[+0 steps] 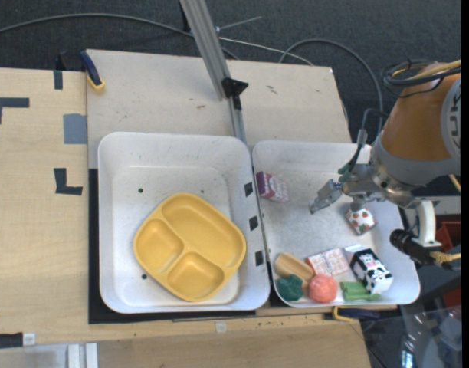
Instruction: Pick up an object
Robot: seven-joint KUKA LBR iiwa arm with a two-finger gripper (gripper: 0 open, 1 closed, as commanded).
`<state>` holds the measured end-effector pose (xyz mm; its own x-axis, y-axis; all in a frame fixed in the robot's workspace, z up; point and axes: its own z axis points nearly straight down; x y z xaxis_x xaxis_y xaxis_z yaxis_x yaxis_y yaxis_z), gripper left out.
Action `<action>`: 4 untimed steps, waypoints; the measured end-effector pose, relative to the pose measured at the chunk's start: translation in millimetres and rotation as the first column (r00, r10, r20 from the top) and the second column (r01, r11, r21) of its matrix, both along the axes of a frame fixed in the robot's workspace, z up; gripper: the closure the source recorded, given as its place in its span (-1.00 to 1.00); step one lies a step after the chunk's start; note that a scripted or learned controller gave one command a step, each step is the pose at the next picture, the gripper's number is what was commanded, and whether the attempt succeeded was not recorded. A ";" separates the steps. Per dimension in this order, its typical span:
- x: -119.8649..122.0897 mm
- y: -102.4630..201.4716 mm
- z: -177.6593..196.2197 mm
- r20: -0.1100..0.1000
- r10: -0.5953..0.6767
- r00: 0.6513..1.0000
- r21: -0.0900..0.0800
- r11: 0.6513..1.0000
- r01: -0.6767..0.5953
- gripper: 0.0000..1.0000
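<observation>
**A:** What lies closest to the camera?

**B:** A row of small things along the near edge of the right bin (296, 156): a tan bread-shaped piece (293, 266), a green lump (290, 287), an orange-red ball (322, 289), a pink-and-white packet (328, 262), a black-and-white cow-patterned carton (371, 271) and a green strip (359, 292) (they crowd together, several touching).

**B:** They all sit nearer the camera than the gripper (324, 198), which hangs over the middle of the same bin.

**A:** Is the gripper holding anything?

**B:** No. Its dark fingers point left and down with a narrow gap, and nothing sits between them.

**A:** What is near it?

**B:** A small white ball with red spots (361, 220) lies just to its right, under the wrist. A pink-and-white packet (272, 187) lies to its left, apart from it.

**A:** And the other bin?

**B:** Well left of the gripper, the left bin (112, 205) holds a yellow divided tray (189, 245).
</observation>
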<state>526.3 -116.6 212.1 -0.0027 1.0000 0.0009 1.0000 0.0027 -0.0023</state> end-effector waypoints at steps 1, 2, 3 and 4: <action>0.0 -0.1 0.0 0.000 -0.001 1.000 0.000 1.000 0.001 -1.00; -6.6 2.4 -63.3 -0.006 -0.002 1.000 0.000 1.000 0.002 -1.00; -8.6 3.3 -117.6 -0.006 -0.002 1.000 0.000 1.000 0.002 -1.00; -7.5 4.1 -104.8 -0.003 0.000 1.000 0.001 1.000 0.000 1.00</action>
<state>518.8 -112.5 107.2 -0.0027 1.0000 0.0022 1.0000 0.0028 -0.0049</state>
